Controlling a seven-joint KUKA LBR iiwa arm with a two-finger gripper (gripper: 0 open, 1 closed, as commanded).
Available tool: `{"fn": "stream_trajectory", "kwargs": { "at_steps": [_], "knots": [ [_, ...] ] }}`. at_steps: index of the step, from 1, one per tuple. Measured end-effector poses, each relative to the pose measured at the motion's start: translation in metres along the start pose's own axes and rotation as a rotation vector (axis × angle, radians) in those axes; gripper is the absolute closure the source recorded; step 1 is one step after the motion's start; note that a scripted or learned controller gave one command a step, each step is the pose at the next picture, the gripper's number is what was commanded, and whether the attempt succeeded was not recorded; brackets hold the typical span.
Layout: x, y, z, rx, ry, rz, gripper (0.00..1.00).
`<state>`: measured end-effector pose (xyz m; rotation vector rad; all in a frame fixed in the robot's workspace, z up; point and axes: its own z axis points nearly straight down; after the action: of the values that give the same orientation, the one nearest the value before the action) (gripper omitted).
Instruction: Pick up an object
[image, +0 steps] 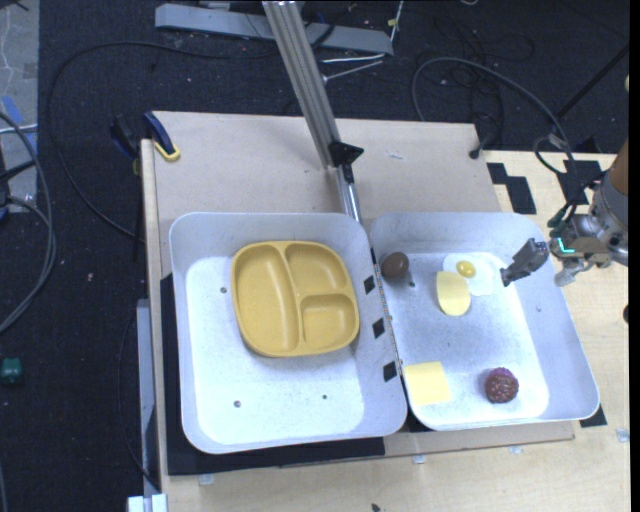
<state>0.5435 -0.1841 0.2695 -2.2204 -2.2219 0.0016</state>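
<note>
Camera view puts my fingers (543, 262) apart and bare over the right white bin's (560, 330) far-right edge; nothing picked yet.

You have two shallow white bins on the bench: the left bin (200, 400) and the right bin (560, 350). In the left one you see one yellow plastic divided plate (296, 298) with three compartments. In the right one you count five items: one brown ball (396, 265), one fried-egg toy (472, 272), one pale yellow oval piece (453, 294), one yellow square slice (428, 382), one dark red bumpy ball (501, 385).
</note>
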Motion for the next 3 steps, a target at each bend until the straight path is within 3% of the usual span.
{"fn": "stream_trajectory", "kwargs": {
  "at_steps": [1,3],
  "knots": [
    [0.0,0.0,0.0,-0.001,0.0,0.0,0.0],
    [-0.004,0.003,0.087,0.003,0.001,0.001,0.0]
  ]
}}
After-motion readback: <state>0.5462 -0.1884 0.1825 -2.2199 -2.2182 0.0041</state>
